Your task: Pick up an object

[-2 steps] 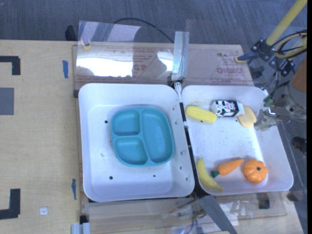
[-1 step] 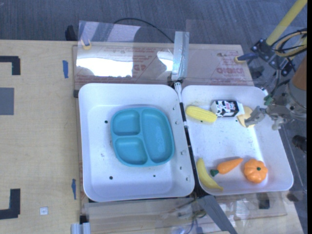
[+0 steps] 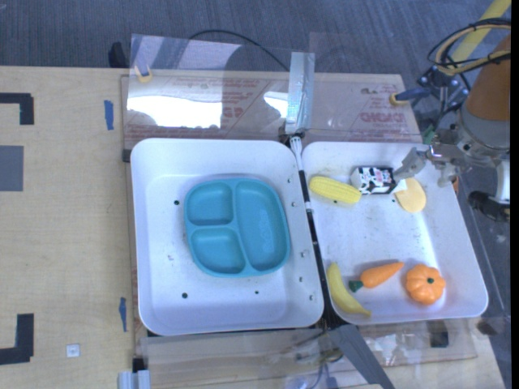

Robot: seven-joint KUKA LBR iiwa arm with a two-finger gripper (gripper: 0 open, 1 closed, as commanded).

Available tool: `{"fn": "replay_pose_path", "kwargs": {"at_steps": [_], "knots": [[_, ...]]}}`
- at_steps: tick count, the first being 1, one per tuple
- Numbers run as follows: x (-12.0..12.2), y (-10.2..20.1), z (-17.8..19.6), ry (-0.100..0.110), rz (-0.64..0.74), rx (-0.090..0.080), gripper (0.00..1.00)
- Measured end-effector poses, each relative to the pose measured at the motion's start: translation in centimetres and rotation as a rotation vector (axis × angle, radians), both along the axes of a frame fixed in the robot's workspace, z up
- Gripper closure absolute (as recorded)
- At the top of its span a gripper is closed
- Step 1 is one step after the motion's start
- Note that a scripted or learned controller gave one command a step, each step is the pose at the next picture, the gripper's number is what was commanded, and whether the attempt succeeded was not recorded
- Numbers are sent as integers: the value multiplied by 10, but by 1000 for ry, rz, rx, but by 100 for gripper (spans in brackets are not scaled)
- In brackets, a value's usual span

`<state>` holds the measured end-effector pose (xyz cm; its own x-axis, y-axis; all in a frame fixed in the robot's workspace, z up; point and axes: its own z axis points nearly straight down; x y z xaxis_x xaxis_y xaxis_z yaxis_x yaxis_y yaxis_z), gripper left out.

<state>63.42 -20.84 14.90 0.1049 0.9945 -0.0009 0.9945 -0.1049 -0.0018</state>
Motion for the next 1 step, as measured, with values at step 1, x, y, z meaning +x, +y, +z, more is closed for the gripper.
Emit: {"fn": "replay_pose_path", "kwargs": {"at_steps": [1], "knots": [[21,-1,-33,-24,69,1,0]]}}
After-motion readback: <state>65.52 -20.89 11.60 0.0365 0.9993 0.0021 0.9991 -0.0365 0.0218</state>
